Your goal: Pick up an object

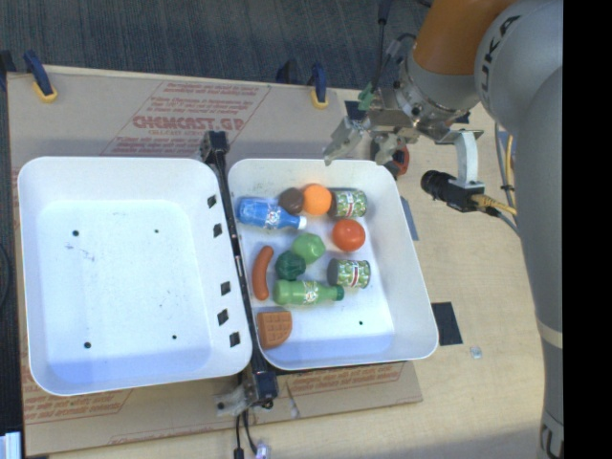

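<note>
The right bin (413, 285) holds several small items: a blue bottle (266, 214), a brown ball (292, 200), an orange (316, 199), a green can (350, 203), a red tomato (348, 234), a light green pepper (308, 248), a dark green piece (290, 266), a second can (351, 273), a green bottle (306, 293), a red sausage (262, 272) and a brown waffle (273, 328). My gripper (363, 149) hovers above the bin's far rim, beyond the orange and the green can. It is open, and nothing sits between its fingers.
The left bin (115, 266) lies beside the right one, with a black hinge strip (228, 247) between them. Both rest on a brown cardboard sheet (182, 113) clamped at its far edge. The grey arm (516, 55) comes in from the upper right.
</note>
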You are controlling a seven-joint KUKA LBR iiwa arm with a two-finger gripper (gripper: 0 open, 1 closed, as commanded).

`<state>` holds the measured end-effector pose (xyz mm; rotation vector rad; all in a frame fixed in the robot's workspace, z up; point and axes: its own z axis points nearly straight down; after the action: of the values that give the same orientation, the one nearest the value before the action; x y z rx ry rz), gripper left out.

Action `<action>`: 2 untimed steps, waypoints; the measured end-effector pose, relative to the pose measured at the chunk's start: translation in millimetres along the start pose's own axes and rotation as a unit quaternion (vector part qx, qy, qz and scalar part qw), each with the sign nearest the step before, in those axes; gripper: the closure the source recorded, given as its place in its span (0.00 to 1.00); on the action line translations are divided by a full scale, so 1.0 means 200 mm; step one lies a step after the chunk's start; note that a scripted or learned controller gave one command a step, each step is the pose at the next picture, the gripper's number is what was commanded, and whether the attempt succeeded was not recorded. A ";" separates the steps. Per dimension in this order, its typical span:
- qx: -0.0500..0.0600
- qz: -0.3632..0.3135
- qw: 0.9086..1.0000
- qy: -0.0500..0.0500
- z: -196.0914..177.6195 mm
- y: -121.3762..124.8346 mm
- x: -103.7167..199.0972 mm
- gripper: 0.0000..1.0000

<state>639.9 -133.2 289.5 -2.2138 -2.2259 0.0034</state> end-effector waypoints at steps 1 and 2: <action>0.001 0.000 1.000 0.000 0.67 -0.47 -0.13 0.00; 0.000 -0.001 1.000 0.000 0.99 -0.14 -0.30 0.00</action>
<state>611.8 -193.1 91.4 -2.2125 -2.2271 0.0036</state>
